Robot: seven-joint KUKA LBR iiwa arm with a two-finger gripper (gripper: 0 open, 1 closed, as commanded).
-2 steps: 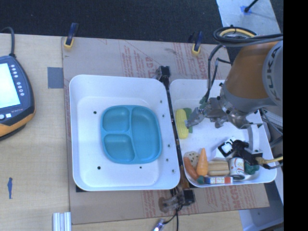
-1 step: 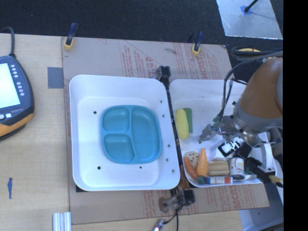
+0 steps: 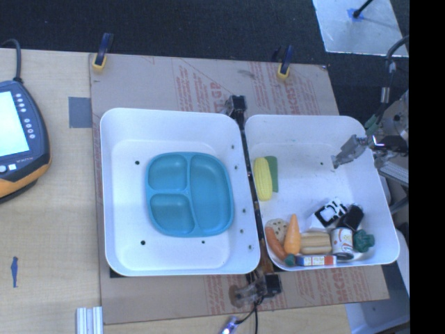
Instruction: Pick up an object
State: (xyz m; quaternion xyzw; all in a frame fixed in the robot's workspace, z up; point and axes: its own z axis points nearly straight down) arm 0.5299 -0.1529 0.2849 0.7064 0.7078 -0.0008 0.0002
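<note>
Grey gripper (image 3: 345, 153) is hovering over the right bin's (image 3: 306, 127) far corner, its state unclear, well apart from the corn (image 3: 263, 178) and carrot (image 3: 293, 235)

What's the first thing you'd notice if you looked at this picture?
Probably the big blue plate with three sections, lying in the middle of the left bin. Next, the jumble of toy food in the right bin: a carrot and other bits piled along its near edge, and a yellow corn cob by itself near the left wall. The pincer hangs over that bin's far right side.
</note>
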